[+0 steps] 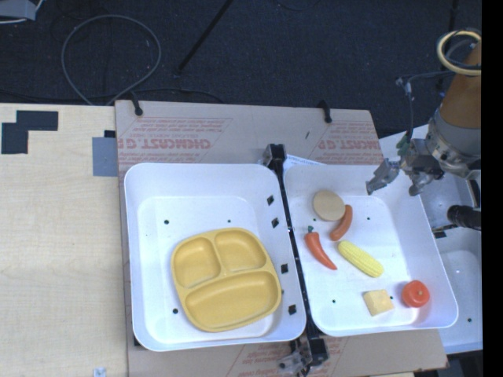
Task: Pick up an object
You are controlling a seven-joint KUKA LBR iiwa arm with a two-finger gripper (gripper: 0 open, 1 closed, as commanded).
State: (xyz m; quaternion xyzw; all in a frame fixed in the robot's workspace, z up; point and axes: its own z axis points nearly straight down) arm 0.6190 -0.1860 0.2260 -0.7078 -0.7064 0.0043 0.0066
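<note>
The gripper (401,177) is hovering with its fingers spread apart and holding nothing over the far right edge of the right bin (440,250), where a cookie (328,205), sausage (341,222), chili pepper (320,250), corn cob (361,258), cheese cube (378,302) and tomato (416,294) are lying.

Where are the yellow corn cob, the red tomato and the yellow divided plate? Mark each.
Yellow corn cob (361,258): camera view, middle of the cob.
Red tomato (416,294): camera view, its top.
Yellow divided plate (229,315): camera view, bare floor of the large compartment.

Divided plate (226,280) in left bin (149,187); food items in right bin (440,289).
</note>
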